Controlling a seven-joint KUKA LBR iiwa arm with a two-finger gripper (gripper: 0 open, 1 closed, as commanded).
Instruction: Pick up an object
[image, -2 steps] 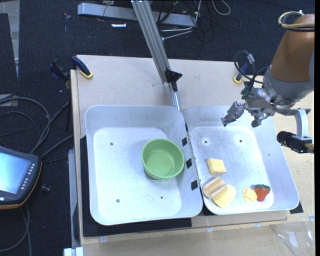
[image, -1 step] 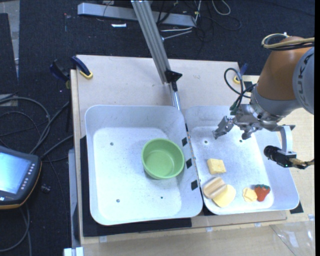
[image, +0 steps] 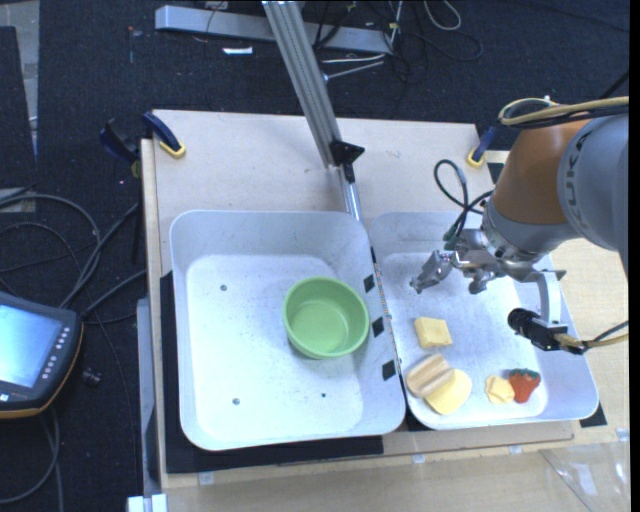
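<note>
Two shallow white bins are seated side by side on the bench (image: 260, 165). The left bin (image: 215, 390) contains one green bowl (image: 325, 317), standing upright at roughly 3 o'clock from the bin's centre, near the wall shared with the right bin (image: 570, 395). The candidate objects for picking are located in the right bin's near half. A yellow block (image: 433, 332) is positioned close to the centre of that bin. At 6 o'clock from it, a tan piece (image: 426, 372) and a pale yellow piece (image: 449, 392) are found touching each other. At about 4 o'clock from the yellow block, a small yellow piece (image: 499, 389) is seen just beside a red strawberry-like item (image: 524, 384); whether these two are in contact cannot be determined. The gripper (image: 450, 270) is carried over the right bin's far half, at approximately 12 o'clock from the yellow block and apart from it. Two finger tips are seen set apart, one toward the shared bin wall and one toward the arm, so a wide setting is indicated, and nothing is observed between them. The arm (image: 560, 180) is entered from the right. A slanted metal pole (image: 312, 85) is mounted beyond the bins at 12 o'clock.
</note>
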